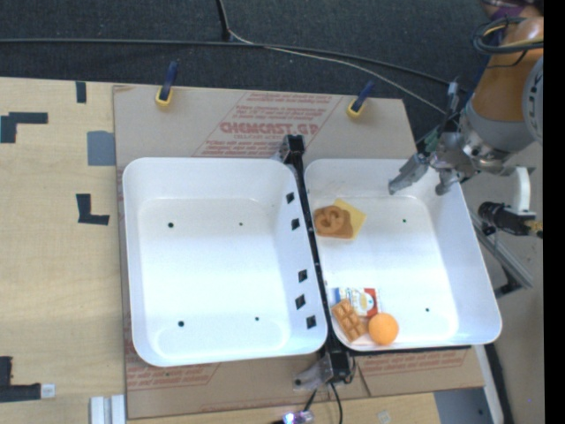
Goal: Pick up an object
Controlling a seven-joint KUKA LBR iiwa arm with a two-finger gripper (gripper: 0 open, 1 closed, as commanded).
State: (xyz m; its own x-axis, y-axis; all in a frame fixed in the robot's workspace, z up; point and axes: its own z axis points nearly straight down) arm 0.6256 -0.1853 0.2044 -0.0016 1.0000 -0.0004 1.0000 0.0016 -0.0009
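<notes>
Camera view, looking down: gripper (425,174) up over the far-right rim of the right bin (459,237), fingers spread apart, nothing between them.

Closest pick: brown pretzel-shaped toy (332,220) on a yellow wedge (350,216), far-left part of that bin, just beside the divider. Probably light, hard plastic, bit slippery; best pinched across the outer loops, clear of the divider wall.

Near corner: orange ball (383,329) touching a waffle-like piece (350,317) and a small red-and-white packet (360,299). Ball likely to roll, clump crowded. Left bin (212,254) alongside.
</notes>
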